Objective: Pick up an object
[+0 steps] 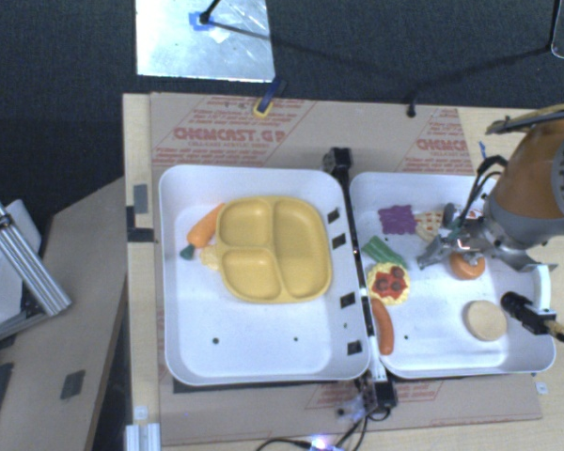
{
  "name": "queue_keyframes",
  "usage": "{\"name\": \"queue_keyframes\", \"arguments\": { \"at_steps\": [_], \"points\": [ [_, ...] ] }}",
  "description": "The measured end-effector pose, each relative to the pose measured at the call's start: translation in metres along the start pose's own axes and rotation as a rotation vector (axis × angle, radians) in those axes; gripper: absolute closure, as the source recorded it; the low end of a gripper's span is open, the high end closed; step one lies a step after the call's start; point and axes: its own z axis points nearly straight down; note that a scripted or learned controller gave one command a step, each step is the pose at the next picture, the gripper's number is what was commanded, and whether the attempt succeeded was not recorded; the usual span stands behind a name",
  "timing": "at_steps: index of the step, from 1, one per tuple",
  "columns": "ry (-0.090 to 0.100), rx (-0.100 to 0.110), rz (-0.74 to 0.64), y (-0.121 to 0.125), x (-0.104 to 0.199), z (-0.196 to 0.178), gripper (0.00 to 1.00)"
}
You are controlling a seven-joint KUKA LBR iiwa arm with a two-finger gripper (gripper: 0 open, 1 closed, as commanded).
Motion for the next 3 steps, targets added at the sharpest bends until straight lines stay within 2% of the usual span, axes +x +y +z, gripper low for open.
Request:
{"name": "queue_keyframes", "arguments": {
  "at_steps": [1, 3],
  "points": [
    [0.000, 0.000, 0.000, 0.000, 0.000, -0.009, 1.00],
    [-0.001, -0.002, -0.004, 0.011, -0.007, -0.124, 1.00]
  ]
}}
